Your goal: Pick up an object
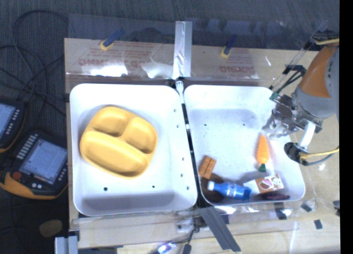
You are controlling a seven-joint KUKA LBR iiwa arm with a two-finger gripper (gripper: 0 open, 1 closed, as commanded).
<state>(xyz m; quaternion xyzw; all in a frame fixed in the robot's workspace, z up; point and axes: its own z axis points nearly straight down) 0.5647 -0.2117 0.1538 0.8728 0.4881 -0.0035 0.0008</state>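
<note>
Claw (276, 125) hangs over the right bin's (231, 109) far-right edge, at the end of the grey arm (317, 90) with its orange band, which comes in from the right side of the view. From this angle the claw's tip is a small tangle of metal parts, and I cannot tell how far it stands open, nor whether anything sits in its grip. Nothing can be made out inside it. It sits just above and beside the top of the carrot (262, 151), though whether it touches the carrot is unclear.

That carrot, orange with a green stub at its lower end, lies roughly upright in the view near the bin's right wall. Below it, along the bin's near edge, lie a small printed carton (270, 183), a dark flat object (276, 196) partly under the carton, and a blue bottle (230, 190) lying on its side with a white cap. Just left of the bottle rests a small orange-brown block (207, 167).

Across the divider, the left bin (88, 197) holds a large yellow moulded tray (118, 140) with shallow compartments, lying well apart from everything in the right bin.

On the bench (83, 54) behind the bins lies clear plastic sheeting with two blue-and-yellow clips (111, 39). A handheld control pendant (34, 162) and dark cables rest on the floor to the left.
</note>
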